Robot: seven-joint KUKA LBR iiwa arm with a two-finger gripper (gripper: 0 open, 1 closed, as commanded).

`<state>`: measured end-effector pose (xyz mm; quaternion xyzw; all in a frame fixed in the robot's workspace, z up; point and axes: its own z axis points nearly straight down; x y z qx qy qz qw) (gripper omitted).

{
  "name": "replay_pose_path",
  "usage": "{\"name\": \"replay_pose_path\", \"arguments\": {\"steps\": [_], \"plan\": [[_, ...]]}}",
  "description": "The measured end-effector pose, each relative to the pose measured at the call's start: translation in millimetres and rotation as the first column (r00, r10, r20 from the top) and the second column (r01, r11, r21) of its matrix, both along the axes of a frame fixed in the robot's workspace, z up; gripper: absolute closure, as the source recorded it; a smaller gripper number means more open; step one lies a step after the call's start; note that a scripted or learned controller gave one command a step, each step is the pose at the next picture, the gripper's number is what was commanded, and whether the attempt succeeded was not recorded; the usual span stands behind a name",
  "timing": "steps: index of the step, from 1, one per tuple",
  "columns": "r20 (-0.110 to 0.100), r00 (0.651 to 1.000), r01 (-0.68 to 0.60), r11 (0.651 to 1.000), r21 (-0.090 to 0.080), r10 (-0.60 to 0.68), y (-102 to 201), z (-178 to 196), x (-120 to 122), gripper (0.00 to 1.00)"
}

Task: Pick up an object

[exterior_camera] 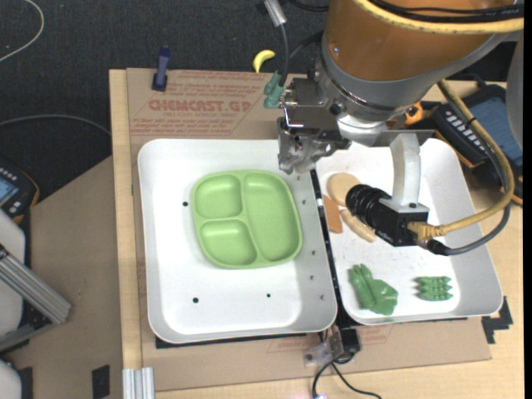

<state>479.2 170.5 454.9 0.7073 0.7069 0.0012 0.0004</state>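
Orange-banded arm [424,32], two white bins [166,248], cardboard sheet [199,98], dark floor [66,56]

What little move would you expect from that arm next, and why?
Probably a short drop toward the green divided plate. The gripper hangs at the left bin's upper right, by that plate's far corner, with nothing visibly between its fingers. The small green toys lie in the right bin, farther off.
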Motion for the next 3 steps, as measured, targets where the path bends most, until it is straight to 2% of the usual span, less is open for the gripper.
{"name": "replay_pose_path", "arguments": {"steps": [1,2,3], "plan": [[-0.010,1.000,-0.006,1.000,-0.003,0.006,56.9,-65.7,-1.2,1.00],[-0.009,1.000,0.003,1.000,-0.005,-0.003,53.1,-129.9,53.0,1.00],[-0.009,1.000,0.005,1.000,-0.004,-0.005,12.2,-175.4,71.5,1.00]]}}
